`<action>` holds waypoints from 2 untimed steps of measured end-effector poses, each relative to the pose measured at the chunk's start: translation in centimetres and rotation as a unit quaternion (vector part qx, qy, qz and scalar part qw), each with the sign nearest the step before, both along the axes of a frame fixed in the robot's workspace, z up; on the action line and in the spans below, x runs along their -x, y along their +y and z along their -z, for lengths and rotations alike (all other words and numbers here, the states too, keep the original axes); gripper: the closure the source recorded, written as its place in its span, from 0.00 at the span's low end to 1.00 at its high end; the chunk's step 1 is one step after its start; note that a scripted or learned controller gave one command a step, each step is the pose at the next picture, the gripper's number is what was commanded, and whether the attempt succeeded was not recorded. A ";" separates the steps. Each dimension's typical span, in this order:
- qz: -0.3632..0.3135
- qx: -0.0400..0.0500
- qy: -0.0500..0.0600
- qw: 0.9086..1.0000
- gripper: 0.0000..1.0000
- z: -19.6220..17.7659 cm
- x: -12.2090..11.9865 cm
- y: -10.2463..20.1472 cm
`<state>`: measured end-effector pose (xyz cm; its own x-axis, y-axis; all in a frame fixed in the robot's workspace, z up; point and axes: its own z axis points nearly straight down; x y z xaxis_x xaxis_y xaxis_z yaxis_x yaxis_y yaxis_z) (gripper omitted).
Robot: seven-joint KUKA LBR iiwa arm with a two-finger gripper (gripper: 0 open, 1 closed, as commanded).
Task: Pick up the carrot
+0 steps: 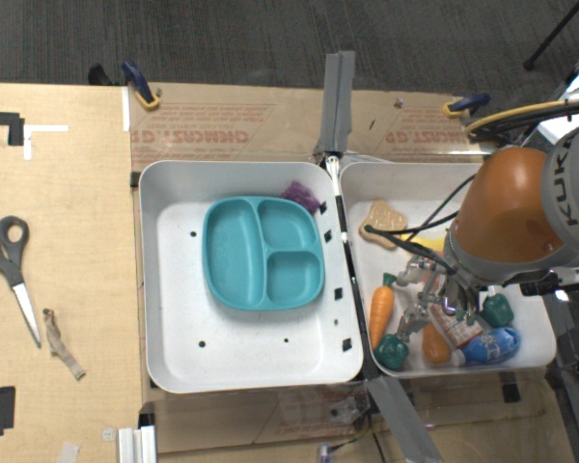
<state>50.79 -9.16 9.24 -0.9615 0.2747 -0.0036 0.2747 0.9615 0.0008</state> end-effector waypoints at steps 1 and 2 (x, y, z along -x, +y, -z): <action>0.009 0.000 0.000 1.000 0.00 0.0 2.9 -0.3; -0.024 0.000 0.000 1.000 0.00 0.0 -3.1 -0.5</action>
<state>53.86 -9.62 9.28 -0.9737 0.2278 -0.0042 0.2278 0.9737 0.0002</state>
